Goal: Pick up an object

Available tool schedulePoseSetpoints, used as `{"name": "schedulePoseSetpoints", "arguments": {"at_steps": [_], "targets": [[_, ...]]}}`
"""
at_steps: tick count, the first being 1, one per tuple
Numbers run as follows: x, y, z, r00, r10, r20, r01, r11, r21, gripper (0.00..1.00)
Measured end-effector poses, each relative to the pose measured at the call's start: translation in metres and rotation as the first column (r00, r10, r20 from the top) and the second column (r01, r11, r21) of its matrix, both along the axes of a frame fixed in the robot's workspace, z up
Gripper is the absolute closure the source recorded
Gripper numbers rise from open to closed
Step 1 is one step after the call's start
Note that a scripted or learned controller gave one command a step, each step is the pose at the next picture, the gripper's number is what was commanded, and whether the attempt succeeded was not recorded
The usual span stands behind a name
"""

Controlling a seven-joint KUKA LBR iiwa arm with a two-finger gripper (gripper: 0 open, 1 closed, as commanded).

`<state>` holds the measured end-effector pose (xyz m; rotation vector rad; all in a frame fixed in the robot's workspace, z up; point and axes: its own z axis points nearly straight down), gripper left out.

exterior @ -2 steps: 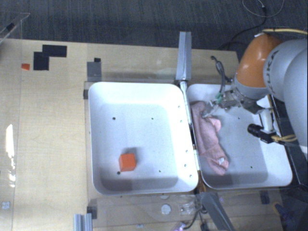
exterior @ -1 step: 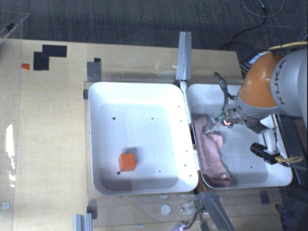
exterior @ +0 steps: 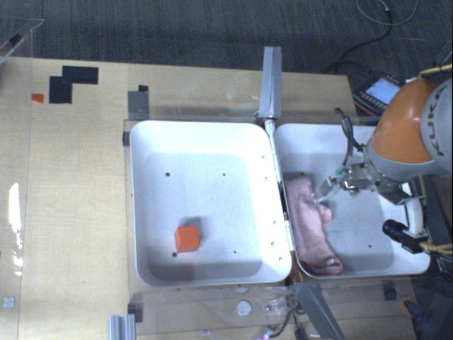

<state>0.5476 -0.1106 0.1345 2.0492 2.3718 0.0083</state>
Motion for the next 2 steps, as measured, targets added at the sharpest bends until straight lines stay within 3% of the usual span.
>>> {"name": "schedulePoseSetpoints", "arguments": {"at_steps": [1,2], "targets": [[0.005,0.013,-0.041,0.997,0.070,0.011,-0.070,0.998,-0.002,0.00],[0.009,0.016,-0.027,0.997,0.073,0.021,-0.073,0.997,0.001,1.00]]}}
